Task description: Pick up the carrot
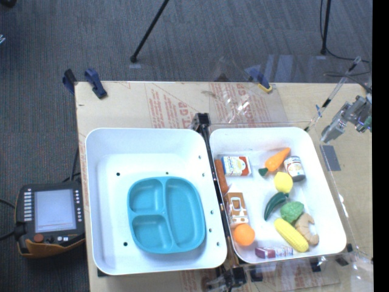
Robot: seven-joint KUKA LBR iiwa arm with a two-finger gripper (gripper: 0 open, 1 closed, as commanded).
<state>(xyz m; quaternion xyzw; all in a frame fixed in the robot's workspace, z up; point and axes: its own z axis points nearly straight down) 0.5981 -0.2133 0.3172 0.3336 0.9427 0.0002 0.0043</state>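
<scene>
Your carrot [278,160] is a small orange toy, tapered, with a dark green leafy tuft at its thicker, lower-left end. It lies flat and tilted, the orange tip pointing up and to the right, toward the hand [340,125]. You will find it in the upper part of the right bin [325,163], below and to the left of the hand and well apart from it. Nothing grips it. It sits free on the white floor, just above a yellow lemon [283,182] and beside a small can [295,168].

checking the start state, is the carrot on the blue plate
No, the carrot lies in the right bin, beside the lemon.
</scene>
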